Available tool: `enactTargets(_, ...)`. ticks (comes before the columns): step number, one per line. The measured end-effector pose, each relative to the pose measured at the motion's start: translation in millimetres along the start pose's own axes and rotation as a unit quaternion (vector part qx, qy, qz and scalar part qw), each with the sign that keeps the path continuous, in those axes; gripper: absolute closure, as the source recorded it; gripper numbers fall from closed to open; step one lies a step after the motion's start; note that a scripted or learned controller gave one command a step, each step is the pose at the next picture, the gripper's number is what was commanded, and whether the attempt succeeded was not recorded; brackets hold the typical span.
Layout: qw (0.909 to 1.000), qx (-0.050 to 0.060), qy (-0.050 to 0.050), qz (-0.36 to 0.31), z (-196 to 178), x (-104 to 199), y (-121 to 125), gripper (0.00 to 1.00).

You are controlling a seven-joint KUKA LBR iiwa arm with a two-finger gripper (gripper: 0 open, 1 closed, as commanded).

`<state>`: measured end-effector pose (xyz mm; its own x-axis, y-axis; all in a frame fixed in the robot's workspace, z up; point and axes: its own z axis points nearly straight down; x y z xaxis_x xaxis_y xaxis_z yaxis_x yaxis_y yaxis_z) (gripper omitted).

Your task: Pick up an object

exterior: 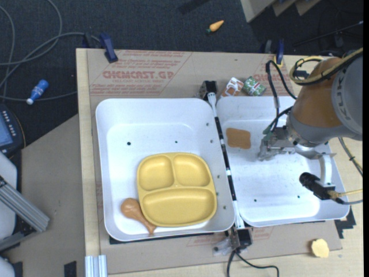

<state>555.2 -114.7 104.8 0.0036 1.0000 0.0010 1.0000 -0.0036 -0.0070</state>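
Observation:
In the left bin [115,126] lies a yellow divided plate [176,189], with a tan drumstick-shaped toy [135,210] against its lower left edge. A brown slice like toast [238,138] rests flat in the right bin [277,206], near its upper left corner. My gripper [267,150] hangs low over the right bin, just right of the brown slice and slightly nearer the front. Nothing shows in its grasp.
A white and red packet [233,86] and a green one [253,86] lie on the bench behind the right bin. A yellow lump [319,247] sits on the bench at the front right. Blue clamps [108,47] hold the board's back edge.

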Motion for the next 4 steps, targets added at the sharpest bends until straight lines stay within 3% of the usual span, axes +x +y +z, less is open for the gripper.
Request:
enactTargets(1,1.0,-0.003,0.0,-0.002,0.4,1.7,3.3,0.0)
enactTargets(2,1.0,-0.008,-0.002,-0.003,19.6,-27.9,92.5,0.0)
enactTargets(3,1.0,-0.002,0.0,-0.004,19.4,22.5,71.5,0.0)
enactTargets(4,1.0,-0.003,-0.001,-0.002,19.2,21.8,66.3,0.0)
